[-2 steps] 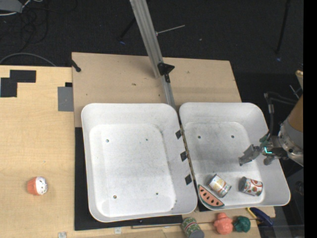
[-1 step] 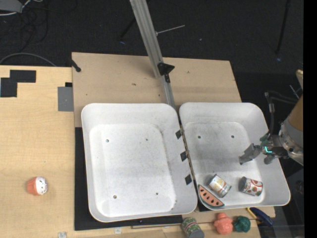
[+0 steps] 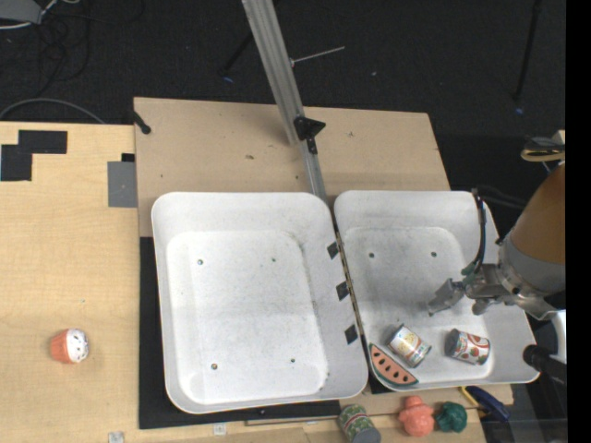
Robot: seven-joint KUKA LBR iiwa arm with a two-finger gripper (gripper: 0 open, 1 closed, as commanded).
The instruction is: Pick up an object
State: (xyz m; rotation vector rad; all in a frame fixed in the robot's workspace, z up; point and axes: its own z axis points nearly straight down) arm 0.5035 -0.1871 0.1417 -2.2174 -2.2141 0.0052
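Observation:
My gripper (image 3: pixel 459 305) hangs over the right bin (image 3: pixel 406 215), near its right side, at the end of the grey arm with the orange band (image 3: pixel 552 218). Its two fingers look spread, open, with nothing between them. Just below it in that bin lie a small can with a red and white label (image 3: pixel 468 346) and a second tin can (image 3: pixel 408 344) on its side. A watermelon-slice toy (image 3: pixel 391 367) rests against the bin's front left corner.
The left bin (image 3: pixel 240 212) sits beside it. In front of the right bin lie a dark can (image 3: pixel 355 422), a pink toy (image 3: pixel 416 415) and a green toy (image 3: pixel 452 417). An orange and white ball (image 3: pixel 69 346) lies on the wooden table at far left. A metal rail (image 3: pixel 280 67) slants behind the bins.

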